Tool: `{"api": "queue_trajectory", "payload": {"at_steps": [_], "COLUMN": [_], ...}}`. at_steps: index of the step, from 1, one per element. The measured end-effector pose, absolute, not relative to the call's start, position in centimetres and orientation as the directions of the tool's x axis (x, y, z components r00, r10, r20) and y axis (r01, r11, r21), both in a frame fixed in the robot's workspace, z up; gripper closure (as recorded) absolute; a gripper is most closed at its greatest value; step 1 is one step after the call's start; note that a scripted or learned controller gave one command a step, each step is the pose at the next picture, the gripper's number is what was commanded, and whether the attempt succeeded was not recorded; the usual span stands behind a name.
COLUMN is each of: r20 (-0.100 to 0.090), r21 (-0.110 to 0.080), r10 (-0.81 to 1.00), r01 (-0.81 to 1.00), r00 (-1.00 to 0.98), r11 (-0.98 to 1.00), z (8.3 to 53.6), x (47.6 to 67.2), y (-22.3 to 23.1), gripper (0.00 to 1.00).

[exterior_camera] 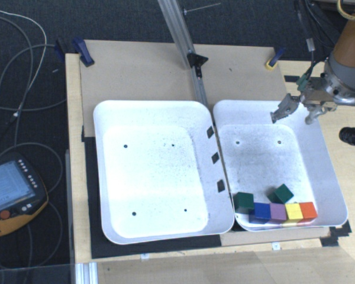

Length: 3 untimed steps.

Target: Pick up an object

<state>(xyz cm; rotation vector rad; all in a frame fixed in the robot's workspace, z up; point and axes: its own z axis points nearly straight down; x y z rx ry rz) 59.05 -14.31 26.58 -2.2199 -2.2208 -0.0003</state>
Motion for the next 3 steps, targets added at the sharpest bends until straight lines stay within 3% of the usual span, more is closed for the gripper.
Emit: {"api": "queue_trajectory", "payload": {"at_steps": [1, 2, 3], "r20": [0.001, 0.001, -0.001], "r21": [0.002, 0.002, 0.006], "r10": [1.000, 1.000, 1.000], "r01": [1.000, 1.000, 1.000], "r00": [-0.004, -0.006, -0.003], "r11": [0.004, 0.006, 0.003], "z": [26.5, 23.7, 25.1], "x": [60.3, 66.0, 65.9], "y": [-11.0, -7.1, -7.4], "gripper": [0.00, 0.00, 1.00]}}
